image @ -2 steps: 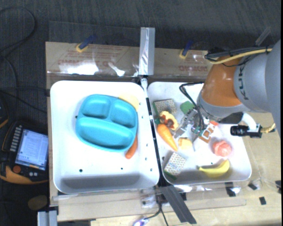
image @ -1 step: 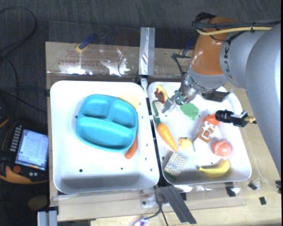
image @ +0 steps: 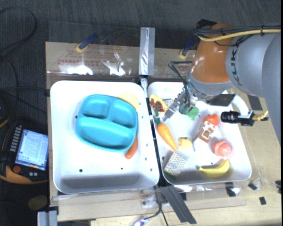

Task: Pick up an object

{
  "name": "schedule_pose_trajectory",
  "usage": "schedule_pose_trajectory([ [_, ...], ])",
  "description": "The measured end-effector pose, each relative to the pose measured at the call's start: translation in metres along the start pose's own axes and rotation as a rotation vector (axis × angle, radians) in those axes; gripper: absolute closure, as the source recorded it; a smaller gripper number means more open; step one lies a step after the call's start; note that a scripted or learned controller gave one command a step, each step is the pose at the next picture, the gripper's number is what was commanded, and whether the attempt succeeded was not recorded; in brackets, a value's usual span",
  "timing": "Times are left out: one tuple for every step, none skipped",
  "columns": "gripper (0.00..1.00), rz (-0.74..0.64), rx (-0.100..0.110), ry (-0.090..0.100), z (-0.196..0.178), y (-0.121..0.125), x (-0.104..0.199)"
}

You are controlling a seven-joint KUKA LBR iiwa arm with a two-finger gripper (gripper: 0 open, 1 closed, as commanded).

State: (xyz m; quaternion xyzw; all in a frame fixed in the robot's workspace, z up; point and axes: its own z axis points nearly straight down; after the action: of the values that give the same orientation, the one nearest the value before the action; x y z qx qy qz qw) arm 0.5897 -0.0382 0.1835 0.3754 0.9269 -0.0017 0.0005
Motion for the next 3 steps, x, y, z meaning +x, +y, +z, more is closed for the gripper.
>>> schedule_pose_trajectory([
  [1.0,0.141,0.001,0.0,0.0,0.015,-0.06],
  [1.0,0.139,0.004,-0.004,-0.009,0.015,-0.06],
  [1.0,0.693,0.002,0.0,-0.035,0.023,-0.013],
])
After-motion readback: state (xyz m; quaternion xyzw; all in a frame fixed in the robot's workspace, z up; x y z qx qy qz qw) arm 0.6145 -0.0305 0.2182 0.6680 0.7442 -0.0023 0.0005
